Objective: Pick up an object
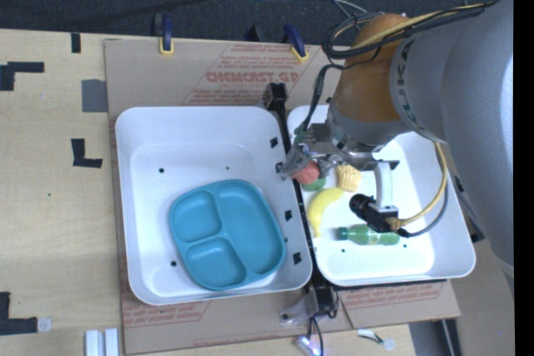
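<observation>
My gripper (302, 162) hangs low over the left end of the right bin (434, 263), close to the wall between the bins. A small red toy with a green bit (311, 174) lies right under it, touching or nearly touching the gripper. Just to the right sits a pale yellow ridged piece (349, 177). A yellow banana (324, 208) lies in front of the red toy. A green bottle (373, 237) rests on its side near the front of that bin.
The left bin (142, 146) holds a blue divided plate (225, 233) in its front half. The grey arm with its orange band (371, 87) covers the back of the right bin. Brown cardboard (234, 71) lies under both bins.
</observation>
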Controlling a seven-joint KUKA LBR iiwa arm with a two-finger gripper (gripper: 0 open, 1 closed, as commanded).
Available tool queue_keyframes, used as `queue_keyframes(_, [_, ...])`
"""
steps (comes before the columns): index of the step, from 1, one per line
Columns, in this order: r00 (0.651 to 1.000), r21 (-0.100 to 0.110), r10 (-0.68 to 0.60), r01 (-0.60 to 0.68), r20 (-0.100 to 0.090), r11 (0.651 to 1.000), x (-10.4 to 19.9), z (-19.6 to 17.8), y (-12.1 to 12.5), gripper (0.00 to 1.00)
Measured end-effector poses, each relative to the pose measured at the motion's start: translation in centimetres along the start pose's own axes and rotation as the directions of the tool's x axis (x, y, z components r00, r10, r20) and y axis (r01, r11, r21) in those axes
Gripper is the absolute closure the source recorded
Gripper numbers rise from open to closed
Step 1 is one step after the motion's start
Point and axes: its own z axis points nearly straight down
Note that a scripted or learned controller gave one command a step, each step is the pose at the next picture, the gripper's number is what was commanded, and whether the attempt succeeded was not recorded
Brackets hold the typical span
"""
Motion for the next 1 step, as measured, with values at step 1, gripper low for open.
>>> queue_keyframes(1, [1.0, 0.002, 0.006, -0.006, 0.0, 1.0, 4.65, 0.1, -2.44, 1.0])
